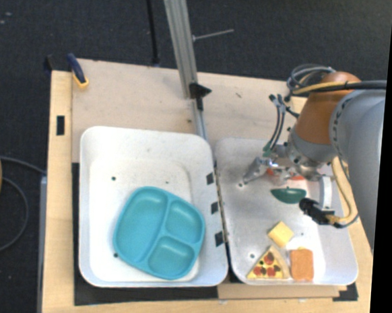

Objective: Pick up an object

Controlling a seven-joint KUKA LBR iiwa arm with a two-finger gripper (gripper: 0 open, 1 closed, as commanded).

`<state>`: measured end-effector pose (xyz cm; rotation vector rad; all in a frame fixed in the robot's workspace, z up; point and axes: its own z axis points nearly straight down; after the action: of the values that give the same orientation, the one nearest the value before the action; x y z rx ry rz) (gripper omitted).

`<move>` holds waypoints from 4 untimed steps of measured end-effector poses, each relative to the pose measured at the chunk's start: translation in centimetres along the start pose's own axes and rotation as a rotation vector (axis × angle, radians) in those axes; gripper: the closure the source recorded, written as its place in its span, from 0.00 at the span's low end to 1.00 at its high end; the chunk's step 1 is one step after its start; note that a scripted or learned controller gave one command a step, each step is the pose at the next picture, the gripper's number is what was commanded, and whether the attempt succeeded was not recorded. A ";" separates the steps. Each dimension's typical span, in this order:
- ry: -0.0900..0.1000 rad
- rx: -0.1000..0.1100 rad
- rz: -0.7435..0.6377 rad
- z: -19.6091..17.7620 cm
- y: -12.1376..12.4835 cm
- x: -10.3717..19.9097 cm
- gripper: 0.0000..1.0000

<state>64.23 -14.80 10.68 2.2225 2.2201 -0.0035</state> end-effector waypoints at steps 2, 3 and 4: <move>-0.001 -0.009 0.001 -7.8 -0.2 -0.7 1.00; -0.001 -0.009 -0.003 -13.3 -0.1 -0.9 1.00; 0.002 -0.003 -0.007 -12.5 0.9 3.8 1.00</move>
<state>65.12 -10.97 23.14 2.2147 2.2271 0.0015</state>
